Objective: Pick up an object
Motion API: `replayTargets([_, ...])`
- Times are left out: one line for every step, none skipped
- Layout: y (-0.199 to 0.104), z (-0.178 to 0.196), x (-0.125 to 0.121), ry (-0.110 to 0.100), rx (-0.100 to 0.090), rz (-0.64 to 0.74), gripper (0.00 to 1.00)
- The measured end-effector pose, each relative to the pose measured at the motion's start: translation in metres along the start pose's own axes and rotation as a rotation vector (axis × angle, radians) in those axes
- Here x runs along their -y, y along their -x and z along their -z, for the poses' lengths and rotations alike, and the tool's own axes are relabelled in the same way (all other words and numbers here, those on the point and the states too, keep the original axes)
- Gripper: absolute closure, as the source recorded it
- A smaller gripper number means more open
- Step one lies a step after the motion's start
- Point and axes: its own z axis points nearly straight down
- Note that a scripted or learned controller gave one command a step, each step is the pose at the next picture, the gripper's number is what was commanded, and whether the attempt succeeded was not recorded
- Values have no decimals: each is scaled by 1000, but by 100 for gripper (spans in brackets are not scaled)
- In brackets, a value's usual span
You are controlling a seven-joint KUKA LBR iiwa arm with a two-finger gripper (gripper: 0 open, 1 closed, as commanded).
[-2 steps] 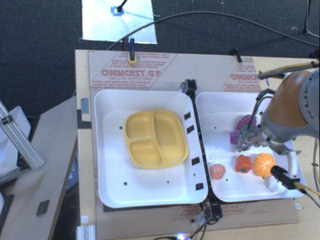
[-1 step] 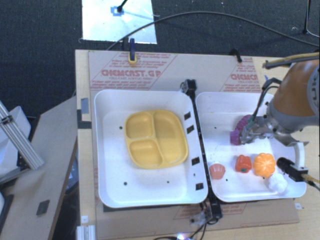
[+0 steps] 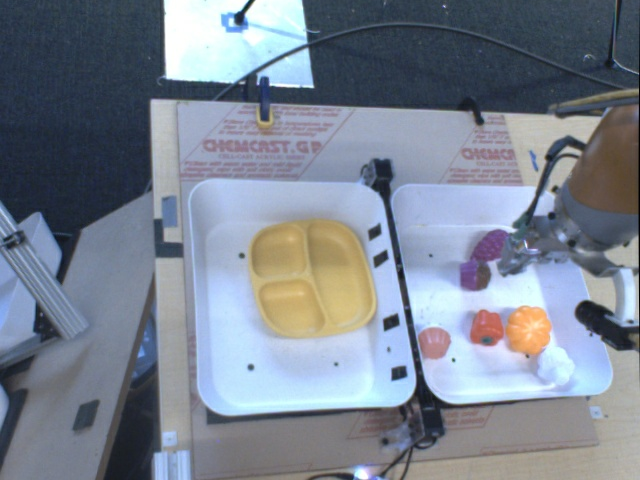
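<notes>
Two white bins sit side by side on the table [image 3: 300, 133]. The left bin [image 3: 215, 298] holds a yellow divided plate [image 3: 310, 276]. The right bin [image 3: 440, 218] holds a purple object [image 3: 489, 244], a purple block [image 3: 474, 274], a red pepper [image 3: 486, 327], an orange pumpkin [image 3: 528, 329], a pink cup [image 3: 434, 342] and a white object [image 3: 554, 366]. The tool [image 3: 515, 255] hangs just beside the purple object, near the bin's right edge; its opening cannot be determined.

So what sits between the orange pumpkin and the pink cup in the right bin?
In the camera view, a red pepper-like toy lies between the orange pumpkin and the pink cup, closer to the pumpkin, with bare bin floor on its cup side.
</notes>
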Motion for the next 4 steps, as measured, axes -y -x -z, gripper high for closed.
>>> replayTargets([5,47,-7,1,1,0,100])
replayTargets([-43,51,-19,-2,-2,6,100])
replayTargets([-105,42,-19,-3,-3,7,100])
replayTargets([-162,30,-23,-4,-4,6,100])
